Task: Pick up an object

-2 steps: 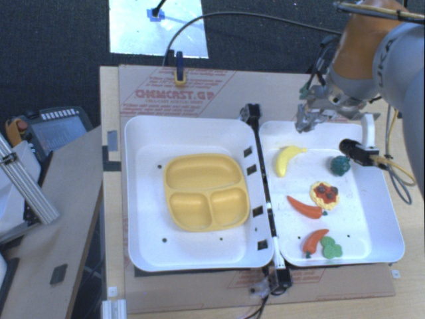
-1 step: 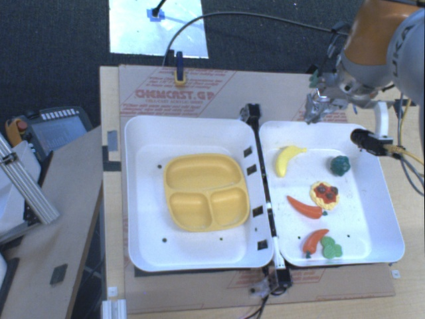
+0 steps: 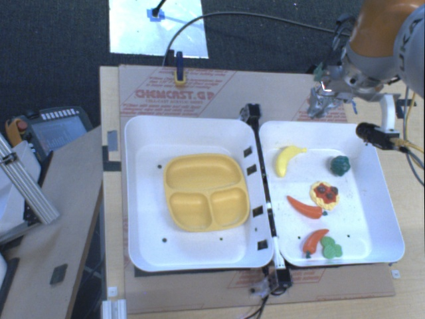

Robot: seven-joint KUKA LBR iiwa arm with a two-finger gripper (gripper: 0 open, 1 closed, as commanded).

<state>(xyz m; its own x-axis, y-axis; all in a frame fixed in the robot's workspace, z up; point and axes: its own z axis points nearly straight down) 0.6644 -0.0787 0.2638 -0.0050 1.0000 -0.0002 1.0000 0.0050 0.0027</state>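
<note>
- The things to pick from lie in the right-hand shallow white plastic bin (image 3: 382,198): a yellow toy banana (image 3: 287,158) near the bin's upper left, curved and lying flat.
- A dark green toy broccoli head (image 3: 340,165) sits to the right of the banana, apart from it, toward the bin's upper right.
- Below and between them is a small round yellow toy pizza with red topping (image 3: 325,194); a red-orange toy chilli pepper (image 3: 305,207) lies just beside it on its lower left (the two look to be touching at the pepper's right end, though that is hard to be sure of).
- Near the bin's front edge lies an orange toy carrot with a green leafy top (image 3: 320,242), tilted, its green end to the right.
- The gripper (image 3: 323,104) hangs above the far rim of this bin, well apart from all the toys; nothing shows between its fingers, and whether they stand wide or narrow I cannot tell, as they blur into the dark metal.
- The grey arm with its orange band (image 3: 378,18) comes in from the upper right.
- The left-hand shallow white bin (image 3: 143,198) holds a yellow plastic tray with three compartments (image 3: 204,191), lying flat in the middle.
- Both bins rest on a brown cardboard sheet with red lettering (image 3: 172,93), on the desk.
</note>
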